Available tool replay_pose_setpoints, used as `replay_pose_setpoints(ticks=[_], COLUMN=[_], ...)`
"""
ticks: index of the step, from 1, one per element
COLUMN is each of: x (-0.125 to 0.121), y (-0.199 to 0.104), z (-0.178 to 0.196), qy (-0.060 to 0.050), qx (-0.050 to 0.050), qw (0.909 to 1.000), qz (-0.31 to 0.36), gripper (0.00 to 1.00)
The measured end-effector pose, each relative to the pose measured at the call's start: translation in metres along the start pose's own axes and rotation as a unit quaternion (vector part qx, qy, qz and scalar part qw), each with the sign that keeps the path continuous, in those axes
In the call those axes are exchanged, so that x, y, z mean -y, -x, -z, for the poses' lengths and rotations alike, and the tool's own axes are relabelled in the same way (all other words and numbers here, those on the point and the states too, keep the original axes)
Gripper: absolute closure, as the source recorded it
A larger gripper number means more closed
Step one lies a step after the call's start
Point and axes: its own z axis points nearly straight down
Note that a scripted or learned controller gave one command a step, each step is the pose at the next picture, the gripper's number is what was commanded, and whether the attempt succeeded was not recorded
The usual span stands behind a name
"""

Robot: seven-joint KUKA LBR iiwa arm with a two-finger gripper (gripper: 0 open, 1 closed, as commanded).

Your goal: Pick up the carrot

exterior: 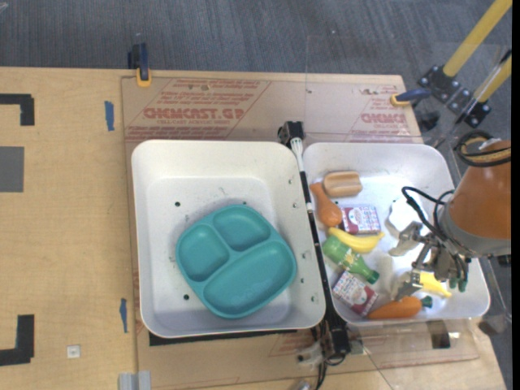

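The carrot [396, 308] is orange with a green tip at its right end. It lies along the front wall of the right bin [455, 173], near the front right corner. My gripper [435, 268] hangs over the right side of that bin, just above and to the right of the carrot. A small yellow item [429, 282] sits right under the gripper, between it and the carrot. The orange band of the arm [483, 205] reaches in from the right.
The right bin also holds a bread roll [343, 184], an orange sausage-like piece [327, 208], a maroon carton [360, 218], a banana [355, 240], a green bottle [350, 259] and a red-white packet [355, 291]. In the left bin [154, 218] lies a teal divided plate [236, 260].
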Motion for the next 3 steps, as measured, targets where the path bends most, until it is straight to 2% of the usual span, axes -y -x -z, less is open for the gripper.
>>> replay_pose_setpoints(ticks=[1, 2, 3], x=[0.009, 0.004, -0.008], y=[0.003, 0.006, 0.008], z=[0.067, 0.033, 0.001], qy=[0.000, 0.003, 0.000], qx=[-0.002, -0.007, 0.004], qw=[0.9835, 0.9390, 0.9285], qz=[0.181, 0.344, 0.371], gripper=[0.00, 0.00, 0.00])
